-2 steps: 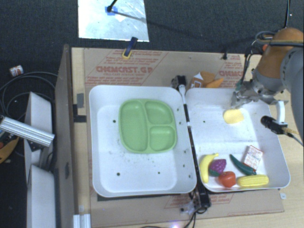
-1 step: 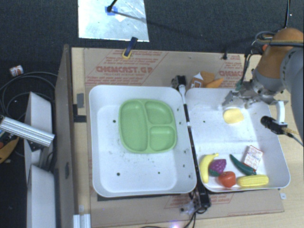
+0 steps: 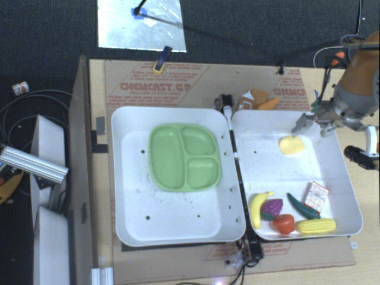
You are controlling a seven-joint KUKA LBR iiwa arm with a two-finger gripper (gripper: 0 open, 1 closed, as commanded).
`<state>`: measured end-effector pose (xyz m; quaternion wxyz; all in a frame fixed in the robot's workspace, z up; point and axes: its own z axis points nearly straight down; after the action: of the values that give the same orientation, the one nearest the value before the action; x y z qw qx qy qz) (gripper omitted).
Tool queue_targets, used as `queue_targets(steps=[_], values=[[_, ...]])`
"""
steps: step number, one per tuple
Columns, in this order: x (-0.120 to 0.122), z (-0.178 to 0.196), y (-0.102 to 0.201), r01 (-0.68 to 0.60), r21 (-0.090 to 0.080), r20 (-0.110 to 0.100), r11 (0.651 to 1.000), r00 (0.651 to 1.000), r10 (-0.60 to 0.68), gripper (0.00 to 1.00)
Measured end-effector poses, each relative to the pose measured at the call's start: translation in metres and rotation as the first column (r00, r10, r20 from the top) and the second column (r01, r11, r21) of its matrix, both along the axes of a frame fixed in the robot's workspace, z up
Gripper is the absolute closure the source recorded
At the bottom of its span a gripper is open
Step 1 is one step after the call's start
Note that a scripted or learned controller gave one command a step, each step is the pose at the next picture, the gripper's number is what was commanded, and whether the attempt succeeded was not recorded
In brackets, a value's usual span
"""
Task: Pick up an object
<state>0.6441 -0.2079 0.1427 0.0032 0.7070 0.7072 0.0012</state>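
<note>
While we are hovering the grey two-finger gripper, fingers spread and pinching nothing, at two o'clock of the pale yellow rounded lump in the right white bin; closing off-centre is risking nudging it away.

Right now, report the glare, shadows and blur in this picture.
Camera view: lighting is even and soft; the foil sheet past the bench glares bright; the white bins look slightly washed out; the green plate casts almost no shadow; the gripper near the pale yellow object looks somewhat soft.
</note>
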Motion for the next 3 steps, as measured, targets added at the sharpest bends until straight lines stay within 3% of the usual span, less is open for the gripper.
queue_targets(steps=[1, 2, 3], values=[[-0.005, -0.029, 0.027, -0.005, 0.003, -0.006, 1.0, 1.0, 0.005, 0.0], [0.027, -0.007, 0.0, -0.004, 0.0, 0.002, 1.0, 1.0, 0.004, 0.0], [0.012, -0.015, 0.015, -0.004, 0.002, -0.005, 1.0, 1.0, 0.004, 0.0]])
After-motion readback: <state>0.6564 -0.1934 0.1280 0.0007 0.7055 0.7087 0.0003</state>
